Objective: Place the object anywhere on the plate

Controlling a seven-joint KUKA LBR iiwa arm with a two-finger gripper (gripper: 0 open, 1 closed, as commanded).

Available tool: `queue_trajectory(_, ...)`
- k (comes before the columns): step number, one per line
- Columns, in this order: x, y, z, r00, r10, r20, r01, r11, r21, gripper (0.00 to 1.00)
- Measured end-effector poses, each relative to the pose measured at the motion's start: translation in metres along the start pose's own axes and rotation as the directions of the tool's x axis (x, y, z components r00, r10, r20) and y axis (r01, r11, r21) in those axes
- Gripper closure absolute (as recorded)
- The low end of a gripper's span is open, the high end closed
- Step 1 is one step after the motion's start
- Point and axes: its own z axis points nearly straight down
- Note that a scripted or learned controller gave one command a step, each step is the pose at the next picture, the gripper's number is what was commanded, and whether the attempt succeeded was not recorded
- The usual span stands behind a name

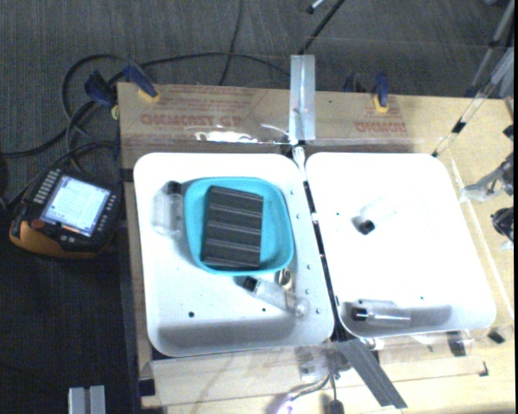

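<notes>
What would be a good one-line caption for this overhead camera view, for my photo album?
Two white bins side by side: a ridged dark block on a blue plate in the left, clear bottles scattered around.

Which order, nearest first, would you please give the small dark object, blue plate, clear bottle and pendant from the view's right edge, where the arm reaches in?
1. small dark object, in the right bin.
2. blue plate, middle of the left bin.
3. clear bottle, by the plate's left rim.
4. pendant, on the floor left of the bench.
</notes>
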Motion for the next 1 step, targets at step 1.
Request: queue_trajectory(1, 0.0004, -0.0004, -0.0015, 0.994, 0.108, 0.000, -0.108, 0.994, 0.001, 0.00)
